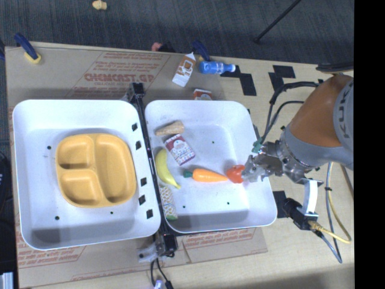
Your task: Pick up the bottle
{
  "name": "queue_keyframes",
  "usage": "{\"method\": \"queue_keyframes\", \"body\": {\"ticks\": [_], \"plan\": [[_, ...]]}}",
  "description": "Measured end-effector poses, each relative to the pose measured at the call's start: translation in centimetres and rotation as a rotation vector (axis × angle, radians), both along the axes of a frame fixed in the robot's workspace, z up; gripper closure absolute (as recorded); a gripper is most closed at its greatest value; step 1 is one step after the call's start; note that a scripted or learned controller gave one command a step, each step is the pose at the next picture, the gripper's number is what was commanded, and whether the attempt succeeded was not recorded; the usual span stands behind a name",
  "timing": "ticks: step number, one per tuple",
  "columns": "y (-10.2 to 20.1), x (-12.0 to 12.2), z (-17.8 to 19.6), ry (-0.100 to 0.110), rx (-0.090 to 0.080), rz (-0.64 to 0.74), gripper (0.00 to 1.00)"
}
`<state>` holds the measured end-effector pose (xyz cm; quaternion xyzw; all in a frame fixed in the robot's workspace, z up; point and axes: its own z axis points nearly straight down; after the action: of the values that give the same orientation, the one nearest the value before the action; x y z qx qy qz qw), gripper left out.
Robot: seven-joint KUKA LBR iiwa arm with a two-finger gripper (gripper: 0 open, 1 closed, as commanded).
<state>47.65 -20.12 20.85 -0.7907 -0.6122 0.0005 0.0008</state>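
While the claw [251, 172] hovers at the right bin's [255, 131] edge, grip state unreadable, the blue bottle [215, 68] lies untouched on the bench [289, 251] beyond: pickup remains undone.

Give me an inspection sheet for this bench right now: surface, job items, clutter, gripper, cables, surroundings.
Surface: two white bins; left bin, right bin.
Job's things: blue bottle lying on the bench behind the right bin.
Clutter: banana, carrot, red item, small box in right bin; yellow tray in left bin.
Gripper: gripper at the right bin's right edge, near the red item.
Cables: yellow cable right of the bins.
Surroundings: dark floor.
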Motion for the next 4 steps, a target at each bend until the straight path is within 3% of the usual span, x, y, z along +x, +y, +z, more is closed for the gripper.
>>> {"method": "queue_keyframes", "body": {"ticks": [2, 4], "plan": [[-0.4, -0.1, -1.8, 0.004, 0.004, 0.11, 1.0], [-0.7, 0.0, 0.5, 0.0, 0.0, 0.123, 1.0]]}}
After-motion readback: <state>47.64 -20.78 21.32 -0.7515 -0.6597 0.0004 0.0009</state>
